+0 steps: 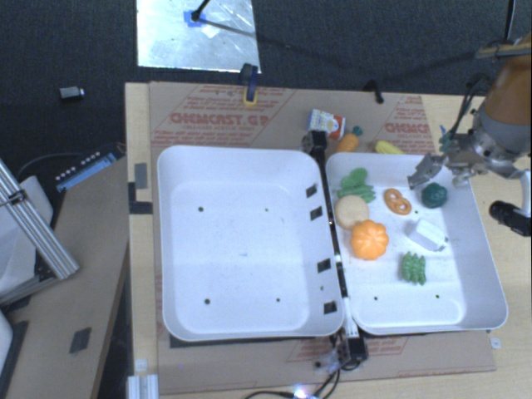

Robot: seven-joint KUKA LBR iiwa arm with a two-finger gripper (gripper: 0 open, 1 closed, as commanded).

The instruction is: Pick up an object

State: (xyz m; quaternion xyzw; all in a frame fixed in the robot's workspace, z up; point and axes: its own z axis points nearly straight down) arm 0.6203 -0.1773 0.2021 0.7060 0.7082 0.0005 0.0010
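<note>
Two shallow white plastic bins stand side by side on the bench: the left bin (241, 248) and the right bin (432, 306).

Contents of the right bin, counted, six items:
- One orange ribbed toy pumpkin (369, 239), rounded and glossy, near the bin's middle left.
- One pale beige rounded toy (352, 210), smooth, just above the pumpkin and touching or nearly touching it.
- One bright green leafy toy (355, 180), irregular outline, at the upper left of the bin.
- One orange pretzel-shaped piece (397, 200), flat with holes, right of the beige toy.
- One dark green rounded toy (434, 195), bumpy surface, near the upper right of the bin.
- One white blocky piece (429, 235), hard to separate from the bin floor.
- One small green knobbly toy (413, 268), oblong, lower right of the pumpkin. That corrects the count to seven.

Outside the bins, along the far edge: one small orange piece (348, 142) and one yellow elongated piece (388, 148).

The gripper (434, 170) hangs over the upper right corner of the right bin, just above the dark green rounded toy. Whether it is spread or closed cannot be told, nor whether it touches the toy. Nothing is visibly held.
</note>
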